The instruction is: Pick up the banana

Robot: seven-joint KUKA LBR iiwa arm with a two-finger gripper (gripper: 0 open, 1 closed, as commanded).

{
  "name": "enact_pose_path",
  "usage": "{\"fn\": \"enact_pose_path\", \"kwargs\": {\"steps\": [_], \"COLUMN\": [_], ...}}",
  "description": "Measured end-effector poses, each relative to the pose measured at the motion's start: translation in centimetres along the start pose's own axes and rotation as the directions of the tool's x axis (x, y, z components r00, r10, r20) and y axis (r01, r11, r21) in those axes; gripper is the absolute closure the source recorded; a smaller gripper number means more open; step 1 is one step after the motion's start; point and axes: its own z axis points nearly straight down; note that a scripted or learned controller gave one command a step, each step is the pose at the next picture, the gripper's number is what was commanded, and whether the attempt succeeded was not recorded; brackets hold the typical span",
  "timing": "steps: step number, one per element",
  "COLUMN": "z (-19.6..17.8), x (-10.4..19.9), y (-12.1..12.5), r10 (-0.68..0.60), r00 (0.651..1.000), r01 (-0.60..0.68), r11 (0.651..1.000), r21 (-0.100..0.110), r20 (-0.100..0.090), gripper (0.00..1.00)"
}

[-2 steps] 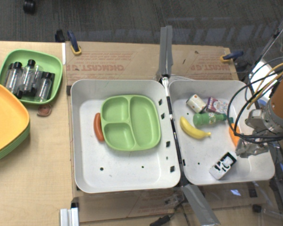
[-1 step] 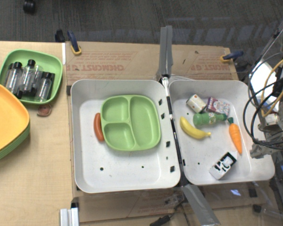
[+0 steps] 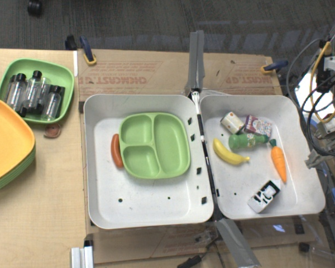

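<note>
Nearest, black-and-white box [image 3: 264, 196]; behind it the banana [image 3: 229, 152] — yellow, curved, lying flat.

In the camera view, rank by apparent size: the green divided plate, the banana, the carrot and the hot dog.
1. green divided plate, by far the largest.
2. banana and carrot: they look about alike, so no ranking between them.
3. hot dog: partly hidden beside the plate, so its place is unsure.
</note>
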Motion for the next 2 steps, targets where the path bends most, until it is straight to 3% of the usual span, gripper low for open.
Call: {"fn": "enact_pose_path", "kwargs": {"steps": [1, 2], "z": [0.5, 4.6], "x": [-1.3, -3.3], "y": [3.1, 2.8], "r10": [-0.212, -0.495], "r00": [0.977, 0.869], "r01": [0.212, 0.495], "r11": [0.977, 0.869], "r21": [-0.002, -0.003], "r20": [0.002, 0.002], "gripper": [1.00, 1.00]}}
